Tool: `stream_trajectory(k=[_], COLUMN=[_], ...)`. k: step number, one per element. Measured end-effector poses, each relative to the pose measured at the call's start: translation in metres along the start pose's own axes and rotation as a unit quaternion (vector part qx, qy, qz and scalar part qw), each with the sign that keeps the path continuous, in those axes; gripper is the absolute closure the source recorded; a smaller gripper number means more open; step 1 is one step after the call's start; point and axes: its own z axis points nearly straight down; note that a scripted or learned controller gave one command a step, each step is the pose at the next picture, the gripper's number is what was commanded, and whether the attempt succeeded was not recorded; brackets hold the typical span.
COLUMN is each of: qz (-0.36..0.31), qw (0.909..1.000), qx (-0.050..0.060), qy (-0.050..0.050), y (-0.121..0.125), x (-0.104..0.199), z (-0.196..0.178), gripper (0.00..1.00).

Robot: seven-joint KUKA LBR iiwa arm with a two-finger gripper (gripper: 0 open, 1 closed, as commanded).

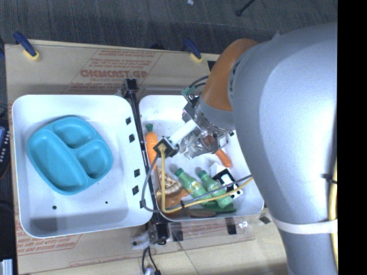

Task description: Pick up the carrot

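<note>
The big grey arm (287,125) hangs its tool (198,142), whose grip I cannot tell, beside the unlifted carrot (151,145).

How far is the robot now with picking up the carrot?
Done: the arm has reached into the right bin, and the gripper hangs low over its contents. In hand: nothing that can be seen; the carrot lies on the bin floor by the left wall, to the camera's left of the gripper. Left: getting over the carrot, gripping it and lifting it.
</note>
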Motion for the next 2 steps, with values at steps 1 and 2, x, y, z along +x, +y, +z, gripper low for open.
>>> stream_trajectory(k=[1,2], qz=[0.109,0.123], qw=[0.994,0.9924], qx=[0.0,0.0], qy=[-0.001,0.003], y=[-0.104,-0.14], x=[0.029,0.013], z=[0.003,-0.083], gripper=[1.0,1.0])
